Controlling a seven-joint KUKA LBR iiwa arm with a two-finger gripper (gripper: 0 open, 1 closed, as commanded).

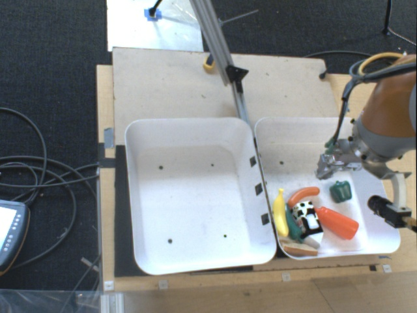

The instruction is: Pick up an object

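Pincer (pixel 328 165) poised over right bin (pixel 287 142).
Its state cannot be told; crowded toys (pixel 306 217) could be missed.

Dark carpet floor (pixel 52 57), pale wooden bench (pixel 195 83), black cables (pixel 39 168) at left, slanting metal pole (pixel 212 25)

The grey arm (pixel 389 119), orange-banded above the wrist, is being held low at the right, its gripper (pixel 328 165) being pointed leftward.
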